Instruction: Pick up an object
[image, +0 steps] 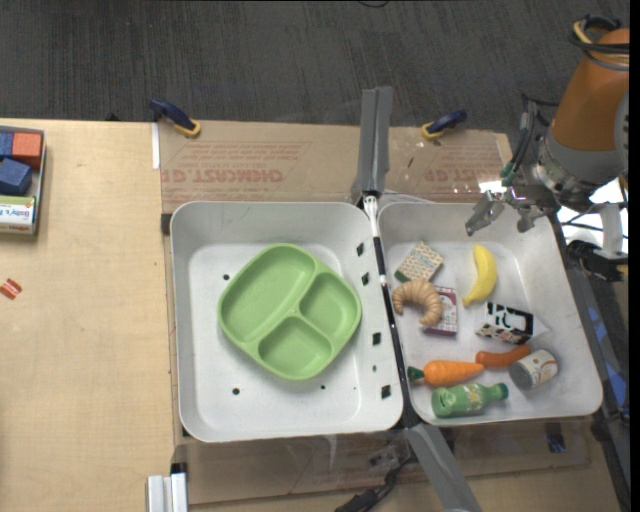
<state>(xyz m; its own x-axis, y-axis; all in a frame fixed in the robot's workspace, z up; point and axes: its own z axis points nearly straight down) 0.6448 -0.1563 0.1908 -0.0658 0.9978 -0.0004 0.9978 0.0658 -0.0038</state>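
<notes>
One banana (481, 273), one croissant (419, 298), one carrot (452, 372) (right bin); one green plate (289, 311) left; gripper (505, 214) open, holding nothing, above the banana

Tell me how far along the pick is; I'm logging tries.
Nothing looks picked yet. The gripper hangs open over the right bin's far rim, with nothing between its fingers. The banana, nearest below it, lies in the bin, as do the croissant and carrot. Descent, grasp and lift all remain.
</notes>
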